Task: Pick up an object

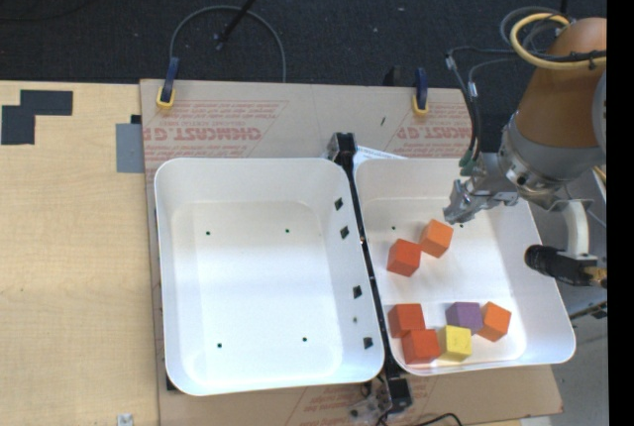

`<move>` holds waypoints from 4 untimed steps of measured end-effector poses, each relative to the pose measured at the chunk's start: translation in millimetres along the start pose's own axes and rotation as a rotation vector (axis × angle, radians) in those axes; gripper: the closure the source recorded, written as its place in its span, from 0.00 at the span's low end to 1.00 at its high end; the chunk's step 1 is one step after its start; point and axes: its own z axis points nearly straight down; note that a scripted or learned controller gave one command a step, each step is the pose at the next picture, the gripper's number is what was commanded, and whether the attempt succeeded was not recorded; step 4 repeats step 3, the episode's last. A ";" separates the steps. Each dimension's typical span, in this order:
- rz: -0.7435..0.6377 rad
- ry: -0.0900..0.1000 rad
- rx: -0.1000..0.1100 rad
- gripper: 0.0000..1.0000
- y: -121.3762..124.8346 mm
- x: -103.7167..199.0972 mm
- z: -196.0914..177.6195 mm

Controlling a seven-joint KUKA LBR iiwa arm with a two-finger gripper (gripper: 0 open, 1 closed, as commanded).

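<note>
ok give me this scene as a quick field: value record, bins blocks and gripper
left bin: no blocks seen in it
right bin: seven blocks
upper pair: orange block, red block
lower cluster: two red blocks, purple block, yellow block, orange block
gripper: over right bin, just above upper orange block, nothing visibly held

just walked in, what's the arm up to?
The KUKA arm reaches in over the right bin, its claw poised just above an orange cube. A red cube sits beside that one. More cubes cluster at the bin's near edge. Nothing looks lifted yet.
</note>
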 end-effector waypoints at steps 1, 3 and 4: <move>0.000 0.000 0.000 1.00 8.7 56.0 -4.5; 0.001 -0.001 0.001 1.00 27.6 165.8 20.2; 0.001 -0.001 0.001 1.00 27.6 165.8 20.2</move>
